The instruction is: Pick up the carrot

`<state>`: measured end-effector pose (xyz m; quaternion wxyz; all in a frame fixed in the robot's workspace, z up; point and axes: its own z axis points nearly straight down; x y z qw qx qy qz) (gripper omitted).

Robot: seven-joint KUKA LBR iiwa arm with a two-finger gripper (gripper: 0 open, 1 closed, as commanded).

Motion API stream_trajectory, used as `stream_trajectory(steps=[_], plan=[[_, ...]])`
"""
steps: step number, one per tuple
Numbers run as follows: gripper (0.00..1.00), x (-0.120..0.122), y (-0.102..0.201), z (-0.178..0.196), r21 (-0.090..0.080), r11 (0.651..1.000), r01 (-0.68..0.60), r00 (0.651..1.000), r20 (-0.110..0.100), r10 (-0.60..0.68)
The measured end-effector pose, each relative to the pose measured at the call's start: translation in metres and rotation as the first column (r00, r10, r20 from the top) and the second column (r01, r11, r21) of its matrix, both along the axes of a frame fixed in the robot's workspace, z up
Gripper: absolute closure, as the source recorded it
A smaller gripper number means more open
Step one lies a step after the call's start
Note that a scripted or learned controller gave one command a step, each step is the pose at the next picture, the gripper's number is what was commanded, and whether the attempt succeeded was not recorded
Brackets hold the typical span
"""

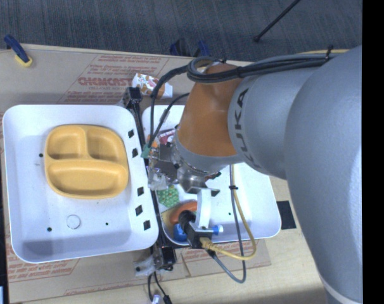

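Grey arm (293, 125) hard over the right bin (263, 209), gripper (173, 182) low by its left wall.

Camera view: reaches in from the right and hides most of that bin, orange band (208, 119) above the wrist at mid-frame. Holds the gripper close to the bin's left wall, toward the lower-left corner; open or closed, cannot tell. Carrot (187, 208), an orange sliver, in that same corner just below the gripper, beside a green thing (170, 197) on its upper left and next to a blue-rimmed round thing (168, 233) toward the bin's lower edge; touching the gripper or not, cannot tell. Yellow divided plate (87, 160) in the left bin (27, 223), toward its upper edge, well apart from the gripper. Both bins on a printed cardboard sheet (103, 75), with a blue clamp (18, 49) at its upper-left corner.
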<state>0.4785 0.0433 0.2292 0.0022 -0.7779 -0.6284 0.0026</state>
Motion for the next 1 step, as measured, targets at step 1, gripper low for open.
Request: stream_trajectory(steps=[1], plan=[[1.00, 0.0056, -0.0580, 0.0369, 0.000, 0.999, -0.049, 0.999, 0.003, 0.049]])
